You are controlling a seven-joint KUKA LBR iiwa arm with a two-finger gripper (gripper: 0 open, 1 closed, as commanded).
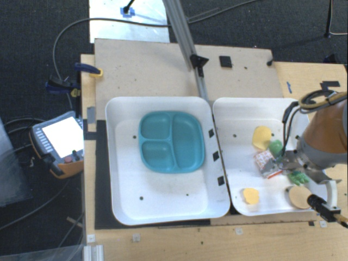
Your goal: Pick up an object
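The right bin holds several small objects. A yellow piece lies near its middle with a green piece beside it. A red and white packet lies just below them. My gripper is low in this bin, right against the packet's right side. The arm's orange band rises above it at the right edge. A second green piece sits under the wrist. A small yellow piece and a tan disc lie near the bin's front wall.
The left bin holds a teal divided plate. A grey pole slants across the board behind the bins. A handheld pendant lies off the bench at the left. Black cables loop above the wrist.
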